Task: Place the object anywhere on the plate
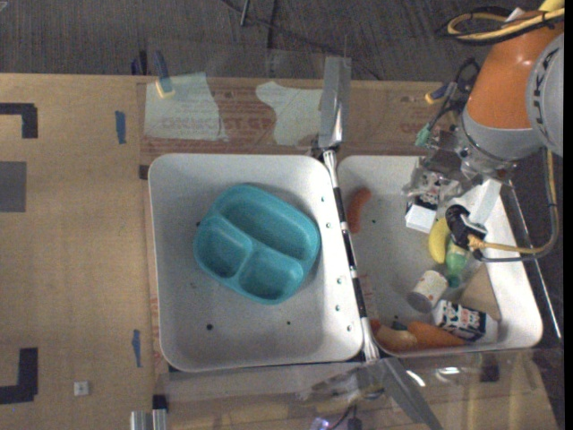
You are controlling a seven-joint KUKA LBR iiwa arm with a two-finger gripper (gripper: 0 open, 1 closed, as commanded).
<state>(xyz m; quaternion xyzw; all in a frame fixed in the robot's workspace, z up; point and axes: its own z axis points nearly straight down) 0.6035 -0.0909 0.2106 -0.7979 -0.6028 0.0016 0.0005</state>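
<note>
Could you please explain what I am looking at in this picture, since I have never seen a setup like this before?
This is one photo from a fixed camera above a workbench, looking down at a slant. The grey and orange machine at the right is a robot arm, and its claw hangs over the right white bin. That bin holds small items: a hot dog, a banana, a carrot, a small carton and others. The left white bin holds a teal divided plate, where one item should go. I cannot tell whether the claw holds anything.

You're looking at soft, even overhead light, white bins (pixel 170 267) glowing slightly, frame grainy, small items perhaps blurred at right.
</note>
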